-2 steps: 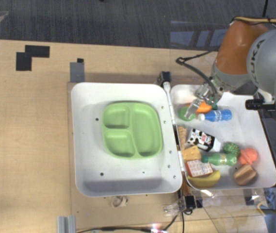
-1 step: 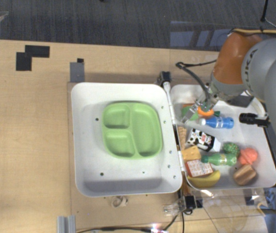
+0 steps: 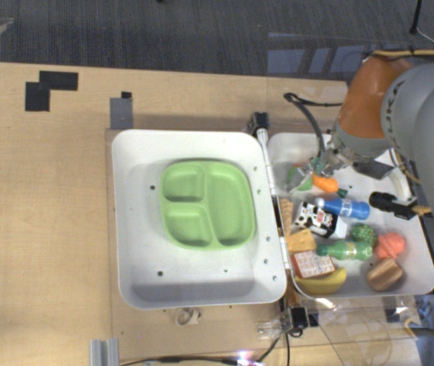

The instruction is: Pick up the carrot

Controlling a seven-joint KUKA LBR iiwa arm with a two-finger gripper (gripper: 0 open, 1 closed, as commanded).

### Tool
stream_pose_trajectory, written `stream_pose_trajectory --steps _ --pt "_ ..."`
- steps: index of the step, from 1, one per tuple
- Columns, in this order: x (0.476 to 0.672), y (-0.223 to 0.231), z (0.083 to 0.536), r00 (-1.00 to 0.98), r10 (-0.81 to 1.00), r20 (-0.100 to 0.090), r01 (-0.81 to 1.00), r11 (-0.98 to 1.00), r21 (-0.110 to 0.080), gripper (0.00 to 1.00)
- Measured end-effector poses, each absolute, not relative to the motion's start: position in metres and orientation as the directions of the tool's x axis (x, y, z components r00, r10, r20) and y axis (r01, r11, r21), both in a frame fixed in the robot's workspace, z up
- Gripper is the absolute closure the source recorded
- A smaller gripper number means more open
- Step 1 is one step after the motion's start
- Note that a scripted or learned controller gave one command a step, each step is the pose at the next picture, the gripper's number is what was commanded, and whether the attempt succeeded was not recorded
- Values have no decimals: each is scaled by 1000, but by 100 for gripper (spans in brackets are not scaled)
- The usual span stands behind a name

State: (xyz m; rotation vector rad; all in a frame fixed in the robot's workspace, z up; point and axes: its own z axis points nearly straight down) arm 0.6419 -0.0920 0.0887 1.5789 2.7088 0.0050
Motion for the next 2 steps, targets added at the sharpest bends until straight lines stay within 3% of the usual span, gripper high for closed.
stream_pose_trajectory --steps 1,2 --pt "648 -91 107 -500 866 -17 865 501 21 100" --pt "647 -90 106 -501 865 -14 865 502 18 0"
